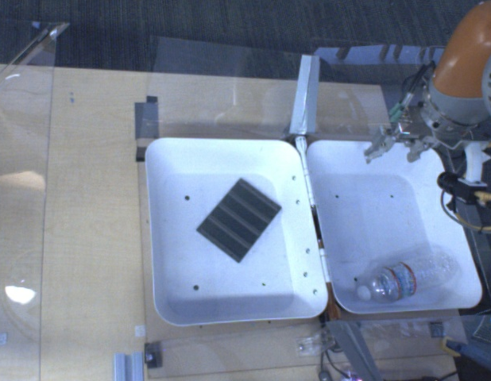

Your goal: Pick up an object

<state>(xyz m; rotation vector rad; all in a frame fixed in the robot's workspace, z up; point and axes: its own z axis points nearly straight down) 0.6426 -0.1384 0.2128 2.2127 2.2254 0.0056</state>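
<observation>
A dark grey ribbed rectangular pad (239, 219) lies tilted in the middle of the left bin (174, 292). A clear plastic bottle (404, 277) with a red and blue label and a white cap lies on its side near the front of the right bin (341, 173). My gripper (395, 147) hangs over the back right part of the right bin, well apart from the bottle. Its two fingers are spread, and nothing is between them.
A metal divider post (303, 94) stands behind the gap between the two bins. Black cables (460, 193) hang by the arm at the right edge. The wooden bench (71, 213) stretches to the left of the bins.
</observation>
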